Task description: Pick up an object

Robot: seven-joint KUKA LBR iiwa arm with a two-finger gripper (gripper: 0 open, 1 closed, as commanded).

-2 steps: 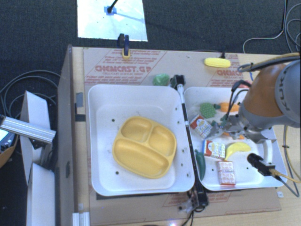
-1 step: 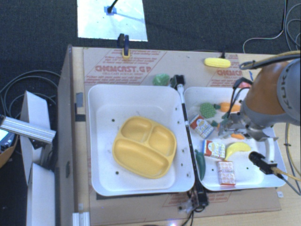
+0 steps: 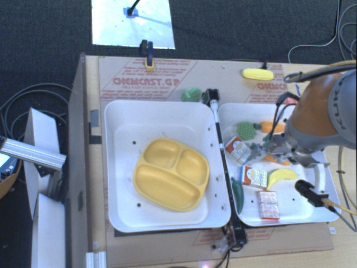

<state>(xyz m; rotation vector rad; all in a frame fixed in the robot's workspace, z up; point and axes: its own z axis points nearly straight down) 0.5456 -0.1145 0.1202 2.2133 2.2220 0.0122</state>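
Two shallow white bins sit side by side on the table (image 3: 167, 74). The left bin (image 3: 120, 149) holds a yellow divided tray (image 3: 172, 173) near its middle. The right bin (image 3: 312, 214) holds the small objects. A green studded ball (image 3: 245, 130) lies near its back edge, and a red-and-white packet (image 3: 237, 148) lies just beside the left wall. A second packet (image 3: 255, 177), a yellow banana (image 3: 281, 176) and a pink-and-white box (image 3: 269, 204) lie towards the front edge. A dark green piece (image 3: 237, 193) rests against the front left wall.

The arm (image 3: 321, 113) reaches in from the right, and its end effector (image 3: 273, 148) hangs low over the middle of the right bin, beside an orange piece (image 3: 268, 127). Its tips look spread apart, though the view there is cluttered, and no object sits between them. On the table beyond the bins lie a yellow object (image 3: 257, 73) near the back right corner and a green item (image 3: 191, 95) at the back edge of the left bin.
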